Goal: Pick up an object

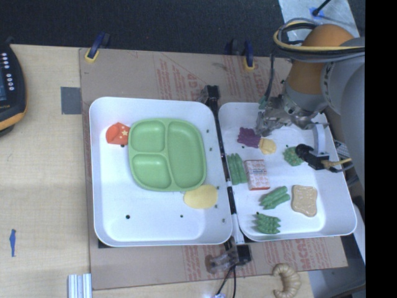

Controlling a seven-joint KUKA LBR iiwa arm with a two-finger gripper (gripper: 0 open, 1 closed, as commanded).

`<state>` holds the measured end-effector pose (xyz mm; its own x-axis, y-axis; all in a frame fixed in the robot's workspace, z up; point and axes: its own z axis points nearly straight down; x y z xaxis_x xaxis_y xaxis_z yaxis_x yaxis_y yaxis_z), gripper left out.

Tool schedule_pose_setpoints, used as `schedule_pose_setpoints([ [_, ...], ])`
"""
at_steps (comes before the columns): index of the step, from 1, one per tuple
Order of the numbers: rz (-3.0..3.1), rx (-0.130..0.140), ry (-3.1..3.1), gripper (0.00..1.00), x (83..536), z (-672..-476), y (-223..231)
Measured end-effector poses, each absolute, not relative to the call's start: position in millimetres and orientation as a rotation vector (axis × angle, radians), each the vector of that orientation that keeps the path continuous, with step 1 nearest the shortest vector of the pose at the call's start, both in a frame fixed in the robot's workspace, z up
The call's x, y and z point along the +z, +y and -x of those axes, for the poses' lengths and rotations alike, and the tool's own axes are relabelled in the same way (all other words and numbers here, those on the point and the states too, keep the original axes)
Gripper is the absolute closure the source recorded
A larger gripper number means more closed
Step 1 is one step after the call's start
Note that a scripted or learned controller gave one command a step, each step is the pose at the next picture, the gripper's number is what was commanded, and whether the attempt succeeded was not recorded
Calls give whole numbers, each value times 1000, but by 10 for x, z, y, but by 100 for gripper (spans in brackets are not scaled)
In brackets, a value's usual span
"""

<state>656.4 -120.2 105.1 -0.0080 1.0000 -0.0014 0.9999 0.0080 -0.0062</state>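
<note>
My gripper (268, 124) hangs low over the far part of the right bin (338, 222), just above and between a purple toy (249, 137) and a small pale yellow piece (267, 145). Nothing shows between its fingers. Nearby in this bin lie a green bean bundle (236, 167), a pink-and-white packet (256, 174), a small green broccoli-like piece (292, 156), a green pea pod (274, 197), a tan toast slice (304, 200) and another green piece (267, 223).
The left bin (105, 222) holds a green divided plate (167, 154), a red piece (117, 133) at the plate's left, and a yellow lemon-like piece (201, 197). A tan curled object (287, 280) lies on the bench in front of the bins.
</note>
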Motion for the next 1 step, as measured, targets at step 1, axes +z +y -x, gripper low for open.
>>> schedule_pose_setpoints([
  [1, 2225, -6, -2230, 100, 974, -6083, -1593],
])
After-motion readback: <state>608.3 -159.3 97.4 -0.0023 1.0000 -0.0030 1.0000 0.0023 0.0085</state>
